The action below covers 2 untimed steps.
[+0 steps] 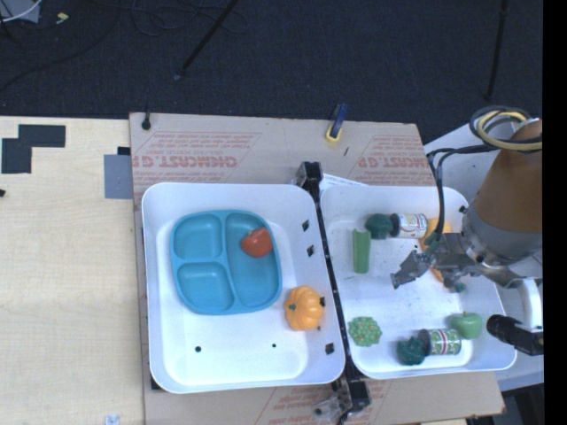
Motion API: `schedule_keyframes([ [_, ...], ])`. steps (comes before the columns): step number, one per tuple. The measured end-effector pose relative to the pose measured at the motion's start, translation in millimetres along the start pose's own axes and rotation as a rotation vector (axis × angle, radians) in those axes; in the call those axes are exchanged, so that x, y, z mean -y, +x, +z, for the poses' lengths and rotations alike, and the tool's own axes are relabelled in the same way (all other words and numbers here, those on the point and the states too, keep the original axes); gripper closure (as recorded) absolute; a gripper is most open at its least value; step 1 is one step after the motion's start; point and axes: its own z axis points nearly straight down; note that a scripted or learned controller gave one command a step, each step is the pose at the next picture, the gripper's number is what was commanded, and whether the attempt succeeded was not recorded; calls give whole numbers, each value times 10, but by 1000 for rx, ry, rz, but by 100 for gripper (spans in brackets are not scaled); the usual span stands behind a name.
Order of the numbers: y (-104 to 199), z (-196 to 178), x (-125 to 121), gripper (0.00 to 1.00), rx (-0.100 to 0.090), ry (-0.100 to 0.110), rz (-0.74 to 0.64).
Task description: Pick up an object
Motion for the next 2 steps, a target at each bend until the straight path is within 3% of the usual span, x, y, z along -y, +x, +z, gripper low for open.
schedule_keyframes([
  [1,-3,-64,-27,0,2,-13,-2],
  [2,14,369,0,0,0,-8,-3],
])
